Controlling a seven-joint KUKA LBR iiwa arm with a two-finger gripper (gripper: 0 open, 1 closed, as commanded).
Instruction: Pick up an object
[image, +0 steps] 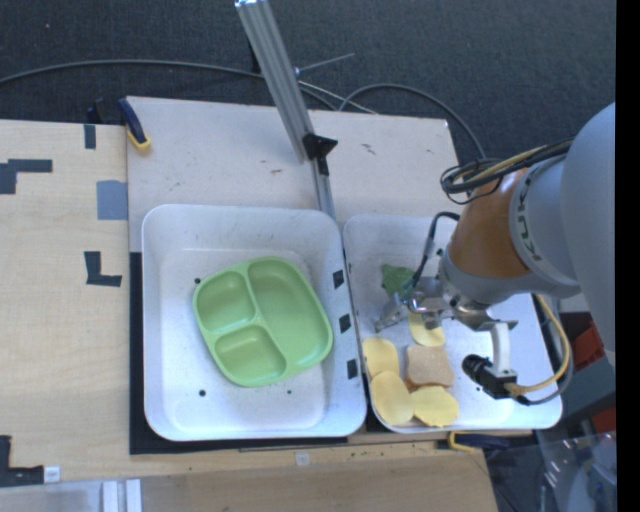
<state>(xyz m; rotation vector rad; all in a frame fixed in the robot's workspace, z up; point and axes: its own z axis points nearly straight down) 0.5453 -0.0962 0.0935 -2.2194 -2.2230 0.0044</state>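
Yellow slice (428, 333) under the gripper (418, 308), its direction unclear, jaw state impossible to tell.

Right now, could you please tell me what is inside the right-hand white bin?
The right bin holds yellow food pieces, a tan piece and something green. The tool and arm cover the rest.

No legible text, label, brand, number or sign appears on any surface. The dark and grey tape marks (100, 200) on the bench (60, 330) near its left edge carry no characters. Both white bins (160, 400) are unmarked.
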